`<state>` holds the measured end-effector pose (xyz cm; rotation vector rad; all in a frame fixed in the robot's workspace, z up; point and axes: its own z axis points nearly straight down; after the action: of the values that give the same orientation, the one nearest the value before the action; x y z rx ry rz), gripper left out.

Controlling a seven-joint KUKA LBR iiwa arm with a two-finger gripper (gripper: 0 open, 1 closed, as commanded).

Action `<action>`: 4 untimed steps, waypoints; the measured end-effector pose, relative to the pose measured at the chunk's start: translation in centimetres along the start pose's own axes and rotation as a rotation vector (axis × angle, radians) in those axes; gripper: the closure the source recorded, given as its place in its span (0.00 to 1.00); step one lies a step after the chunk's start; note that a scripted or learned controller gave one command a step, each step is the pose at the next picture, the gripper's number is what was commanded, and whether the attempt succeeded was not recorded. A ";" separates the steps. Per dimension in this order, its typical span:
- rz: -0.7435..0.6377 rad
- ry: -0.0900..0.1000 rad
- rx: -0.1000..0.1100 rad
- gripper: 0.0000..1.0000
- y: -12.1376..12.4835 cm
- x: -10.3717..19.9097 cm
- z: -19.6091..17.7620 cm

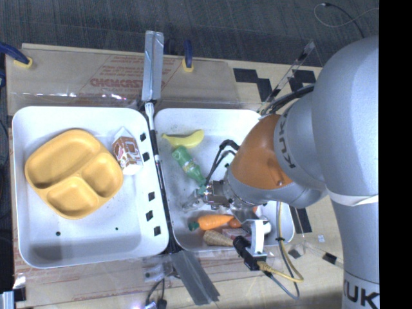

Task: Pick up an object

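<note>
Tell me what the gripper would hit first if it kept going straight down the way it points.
Probably the carrot in the right bin: the gripper points down just above it. Depth is hard to judge from this view, so it may meet the bin floor beside the carrot instead.

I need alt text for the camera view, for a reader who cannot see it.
A grey and orange robot arm reaches into the right bin, above a banana, a green bottle and a carrot. The left bin holds a yellow divided tray and a small packet.

Dark grey ribbed carpet floor point(96, 8) lay beyond bench. Tan cardboard sheet point(122, 76) under clear plastic covered bench top; blue clamps point(18, 55) gripped edge.
</note>
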<state>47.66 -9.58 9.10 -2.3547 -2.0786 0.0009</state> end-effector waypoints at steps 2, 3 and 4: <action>-0.351 0.000 0.001 0.00 10.1 0.9 0.0; -0.356 0.000 0.004 1.00 10.1 1.0 -0.9; -0.583 0.000 -0.001 1.00 16.0 4.3 -12.5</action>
<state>64.12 -7.31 21.59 -1.6587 -2.6677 -0.0001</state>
